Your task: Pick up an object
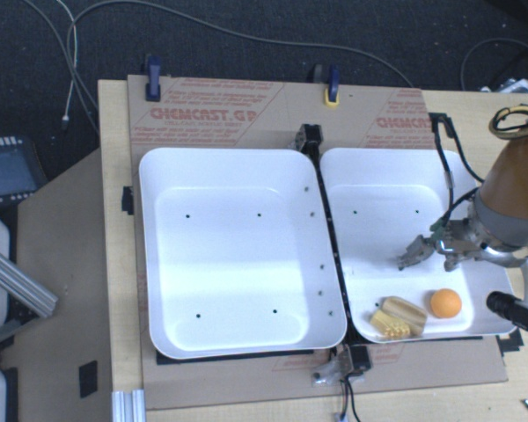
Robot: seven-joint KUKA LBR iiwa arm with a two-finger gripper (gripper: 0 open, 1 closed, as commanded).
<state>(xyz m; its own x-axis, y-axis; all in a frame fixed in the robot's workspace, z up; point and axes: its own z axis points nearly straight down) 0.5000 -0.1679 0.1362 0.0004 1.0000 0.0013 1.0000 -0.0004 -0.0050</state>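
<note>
In the right bin (pixel 378 192), near its front edge, lie three objects: an orange ball (pixel 445 303), a tan bread-like roll (pixel 407 309) and a yellow corn-like piece (pixel 390 324) touching the roll. My gripper (pixel 429 258) hangs over the right bin's middle-right, a little behind and to the left of the ball. Its two grey fingers are spread open and hold nothing. The arm's orange band (pixel 515 183) rises at the right.
The left bin (pixel 154 236) sits beside the right one, with a black divider clamp (pixel 310 136) at the back between them. Cables run along the right bin's far-right side. Both bins rest on a cardboard sheet on the bench.
</note>
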